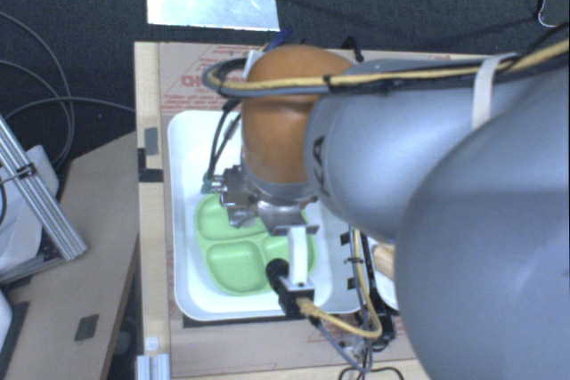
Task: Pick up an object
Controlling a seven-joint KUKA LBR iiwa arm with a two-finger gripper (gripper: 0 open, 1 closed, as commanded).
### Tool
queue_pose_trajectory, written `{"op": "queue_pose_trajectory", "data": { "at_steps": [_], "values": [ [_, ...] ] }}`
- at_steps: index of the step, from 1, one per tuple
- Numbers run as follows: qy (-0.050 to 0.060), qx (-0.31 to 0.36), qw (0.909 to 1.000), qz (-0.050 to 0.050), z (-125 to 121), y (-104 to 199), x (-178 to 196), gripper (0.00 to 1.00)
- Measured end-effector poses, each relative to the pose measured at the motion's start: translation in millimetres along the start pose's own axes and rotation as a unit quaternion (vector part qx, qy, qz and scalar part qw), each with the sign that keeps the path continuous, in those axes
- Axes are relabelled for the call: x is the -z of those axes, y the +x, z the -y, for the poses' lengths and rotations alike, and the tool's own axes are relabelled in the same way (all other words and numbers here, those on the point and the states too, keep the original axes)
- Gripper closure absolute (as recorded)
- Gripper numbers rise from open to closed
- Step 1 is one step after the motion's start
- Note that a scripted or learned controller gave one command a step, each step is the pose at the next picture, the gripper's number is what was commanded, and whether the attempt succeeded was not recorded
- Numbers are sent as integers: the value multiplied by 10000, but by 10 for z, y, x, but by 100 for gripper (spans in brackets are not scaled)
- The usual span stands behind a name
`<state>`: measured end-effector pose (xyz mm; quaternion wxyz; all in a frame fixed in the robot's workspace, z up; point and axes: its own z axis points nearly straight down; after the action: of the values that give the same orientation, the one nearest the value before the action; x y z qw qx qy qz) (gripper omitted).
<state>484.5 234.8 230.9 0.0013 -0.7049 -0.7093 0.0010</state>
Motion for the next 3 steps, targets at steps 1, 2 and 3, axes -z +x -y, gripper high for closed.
{"op": "queue_pose_trajectory", "data": {
  "at_steps": [1, 2, 3],
  "values": [
    [-37, -30, 10000, -2, -729, -13, -1194, 100],
    [-180, -37, 9998, -28, -89, 3, -1408, 100],
    [-123, -11, 9999, -32, -806, -8, 348, 100]
  ]
}}
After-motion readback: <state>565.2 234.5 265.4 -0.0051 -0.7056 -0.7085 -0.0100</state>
